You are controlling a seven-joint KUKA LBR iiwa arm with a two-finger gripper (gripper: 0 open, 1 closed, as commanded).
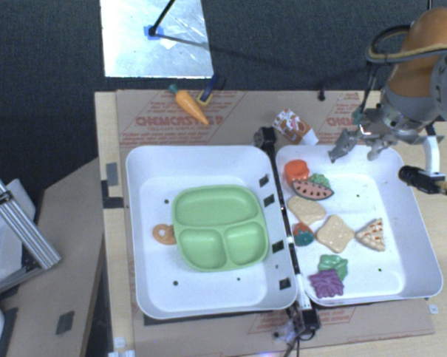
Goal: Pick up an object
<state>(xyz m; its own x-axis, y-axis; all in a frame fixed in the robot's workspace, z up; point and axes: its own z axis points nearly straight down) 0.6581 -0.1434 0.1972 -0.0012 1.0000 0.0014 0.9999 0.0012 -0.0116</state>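
The left bin (147,214) holds a green tray (218,227) with a pretzel (164,234) just beside it. The right bin (407,232) holds toy food: watermelon (312,186), toast (334,233), pizza (372,235), grapes (327,284). Above that bin's far edge hangs the gripper (357,149), fingers spread, gripping nothing.

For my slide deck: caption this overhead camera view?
Gripper open above right bin of toy foods; green tray in left bin.
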